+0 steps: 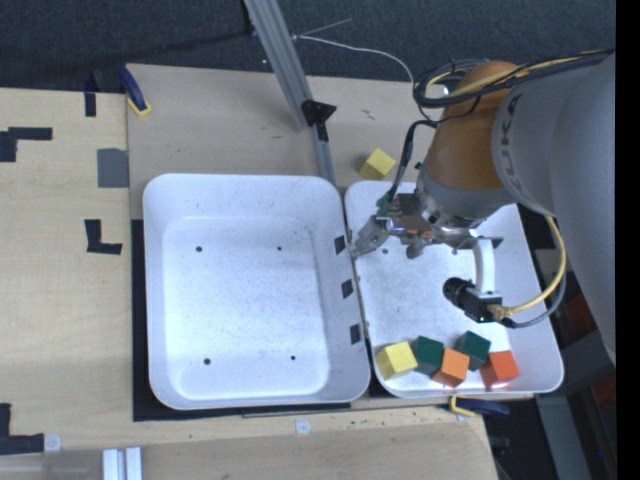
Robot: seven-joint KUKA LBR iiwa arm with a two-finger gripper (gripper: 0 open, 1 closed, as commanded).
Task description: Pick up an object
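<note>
The gripper [398,230] hangs over the upper part of the right bin [400,288]; whether it is wide or narrow cannot be told. The blocks [447,358] cluster along the bin's near edge, well apart, so the arm should travel there and single out the yellow block [396,357].

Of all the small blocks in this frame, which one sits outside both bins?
The yellow block on the bare bench just beyond the right bin. The other yellow, two green and two orange blocks are clustered inside that bin's near edge.
</note>
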